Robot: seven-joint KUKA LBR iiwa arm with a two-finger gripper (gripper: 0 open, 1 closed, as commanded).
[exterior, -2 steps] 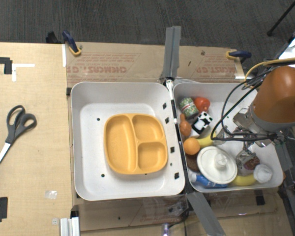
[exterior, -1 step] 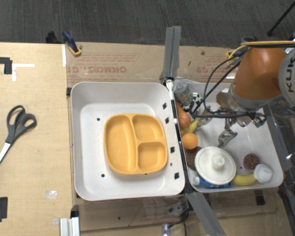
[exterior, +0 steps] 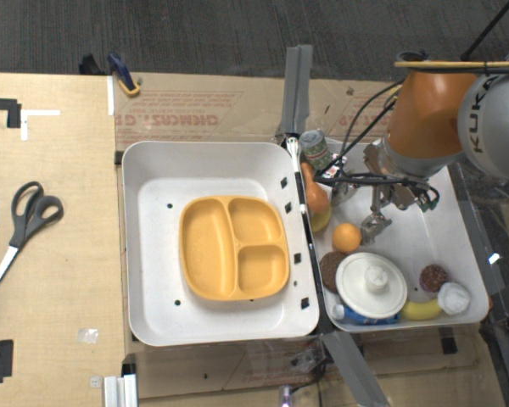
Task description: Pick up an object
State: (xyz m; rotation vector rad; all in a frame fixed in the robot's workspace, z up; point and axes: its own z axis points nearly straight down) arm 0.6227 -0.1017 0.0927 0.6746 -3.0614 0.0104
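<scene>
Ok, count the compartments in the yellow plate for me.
3. The yellow plate in the left bin has one long compartment down its left side, one at the upper right, and one at the lower right.

The wooden worktop (exterior: 51,295) carries scissors (exterior: 21,223) with black handles on its left part, blades pointing toward the near edge. A small blue and yellow clip (exterior: 123,73) sits at the far edge, by a sheet of brown cardboard (exterior: 195,108) printed with red letters. Black tape marks (exterior: 4,108) lie at the left, with one more near the front corner. A grey bar (exterior: 297,87) stands upright behind the gap between the bins. Dark carpet (exterior: 195,15) runs beyond the worktop.
</scene>
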